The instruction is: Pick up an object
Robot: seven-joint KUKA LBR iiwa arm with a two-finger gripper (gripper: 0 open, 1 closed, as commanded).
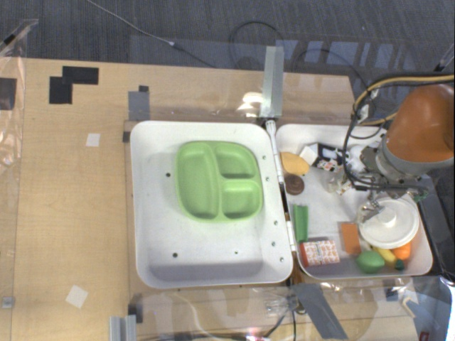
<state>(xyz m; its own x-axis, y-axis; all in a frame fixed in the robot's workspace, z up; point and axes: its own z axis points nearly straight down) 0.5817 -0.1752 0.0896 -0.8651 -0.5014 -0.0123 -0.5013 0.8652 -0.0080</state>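
Nearest, a green lime [370, 262] lies beside a patterned box [320, 251] in the right bin [424, 260] (end effector [370, 206] grip: cannot tell).

One fixed camera looks down from above at a slant, taking in the counter [64, 212] and both bins side by side.
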